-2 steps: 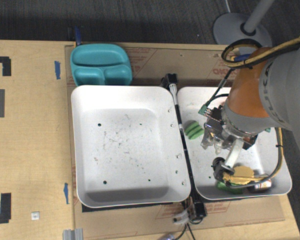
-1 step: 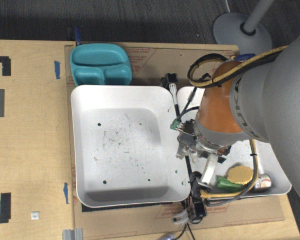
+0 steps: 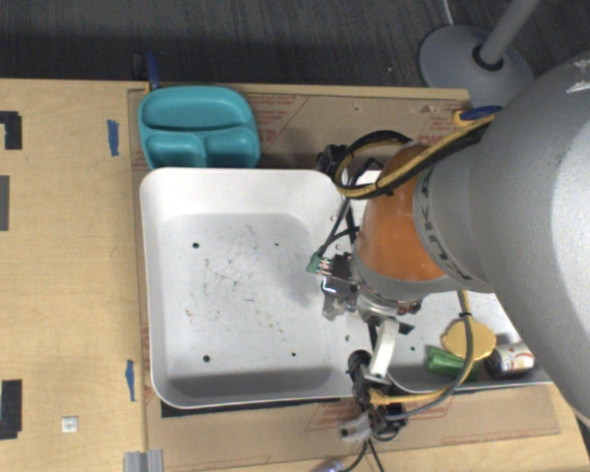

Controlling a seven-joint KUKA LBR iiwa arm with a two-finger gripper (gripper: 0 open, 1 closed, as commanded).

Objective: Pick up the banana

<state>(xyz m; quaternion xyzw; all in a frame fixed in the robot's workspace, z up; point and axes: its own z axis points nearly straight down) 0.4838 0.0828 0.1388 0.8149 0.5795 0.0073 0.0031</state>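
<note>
The arm [image 3: 442, 214] hung over the right bin [image 3: 501, 313] (jaw state could not be told), near a yellow item [image 3: 469, 340].

The robot arm [image 3: 541, 185] is big, round and smooth. Most of it is light grey, like a fat pipe. Near its end, at about 9 o'clock from the grey part, there is a shiny orange band [image 3: 398, 229] that goes all the way around. A yellow cable [image 3: 428, 155] runs along the arm at about 11 o'clock, next to some black cables [image 3: 359, 150] that curl in loops. Below the orange band, at about 6 o'clock, sits a small grey metal part with a little green board [image 3: 322, 263] at its side. More thin yellow and black wires hang down from there.
</note>
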